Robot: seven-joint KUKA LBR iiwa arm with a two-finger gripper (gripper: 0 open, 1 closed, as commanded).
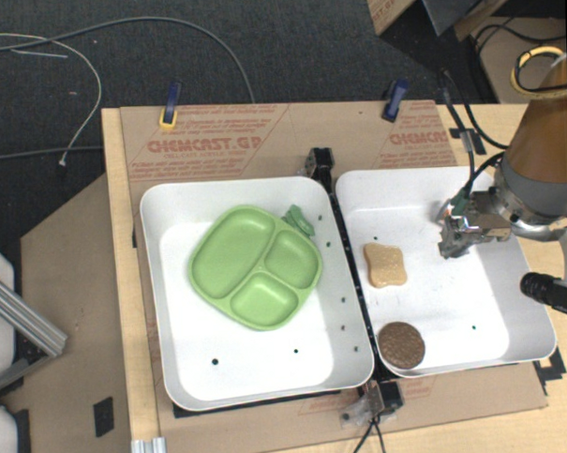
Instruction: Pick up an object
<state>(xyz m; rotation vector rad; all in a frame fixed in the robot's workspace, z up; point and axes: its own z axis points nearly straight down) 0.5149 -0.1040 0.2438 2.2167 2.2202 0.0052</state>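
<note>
Bread slice [386, 264] — 1 | brown disc [401, 344] — 1 | green plate [255, 266] — 1 | end effector [455, 234] — grip unclear

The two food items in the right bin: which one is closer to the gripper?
The tan toast slice is closer to the gripper. The round brown patty lies farther off, at the bin's near edge.

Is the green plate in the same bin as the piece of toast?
No, the green plate lies in the left bin, while the toast lies in the right bin.

Cardboard-topped bench [261, 137], two white bins [169, 301]
</note>
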